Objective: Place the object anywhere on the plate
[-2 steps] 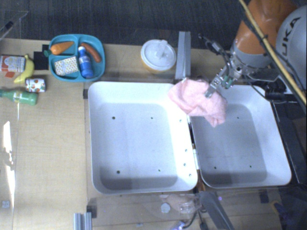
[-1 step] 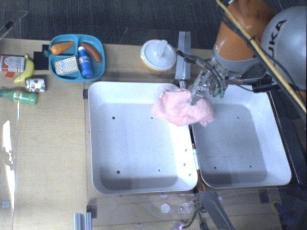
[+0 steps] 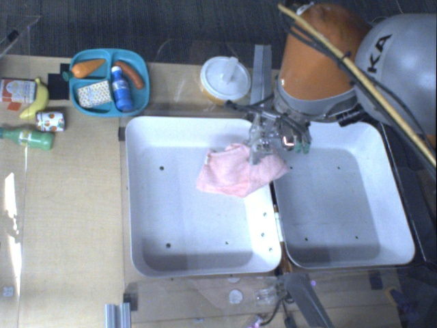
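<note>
Bench: two white bins (image 3: pixel 171 251) | one pink cloth (image 3: pixel 235 173) | gripper (image 3: pixel 263 149) above it

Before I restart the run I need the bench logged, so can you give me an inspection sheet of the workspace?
Surface: two white bins side by side, left bin and right bin, on a wooden bench.
Job's things: pink cloth lies crumpled in the left bin, its right edge at the wall between the bins; blue divided plate sits behind the left bin, holding toy food.
Clutter: banana, small can, green bottle, lidded white cup.
Grippers: gripper sits over the cloth's right end; grip unclear.
Cables: yellow hose along the arm.
Surroundings: dark floor behind.
</note>
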Controlling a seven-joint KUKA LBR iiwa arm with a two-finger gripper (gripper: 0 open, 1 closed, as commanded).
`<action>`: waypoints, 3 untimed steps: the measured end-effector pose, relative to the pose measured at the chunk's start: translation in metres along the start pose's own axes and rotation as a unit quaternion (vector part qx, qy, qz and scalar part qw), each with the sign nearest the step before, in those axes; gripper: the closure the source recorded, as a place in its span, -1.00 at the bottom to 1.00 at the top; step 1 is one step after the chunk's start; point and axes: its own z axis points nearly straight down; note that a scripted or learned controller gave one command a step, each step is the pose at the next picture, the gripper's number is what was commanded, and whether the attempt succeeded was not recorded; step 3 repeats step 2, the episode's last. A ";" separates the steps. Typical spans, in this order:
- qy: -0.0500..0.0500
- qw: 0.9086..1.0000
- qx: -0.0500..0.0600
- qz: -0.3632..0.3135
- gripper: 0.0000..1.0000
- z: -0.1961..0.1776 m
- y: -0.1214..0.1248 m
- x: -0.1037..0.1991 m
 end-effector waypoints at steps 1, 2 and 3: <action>0.001 1.000 0.000 -0.001 1.00 0.005 0.047 0.020; 0.000 1.000 0.000 -0.001 -1.00 0.004 0.047 0.020; 0.000 1.000 0.000 -0.001 -1.00 0.004 0.047 0.020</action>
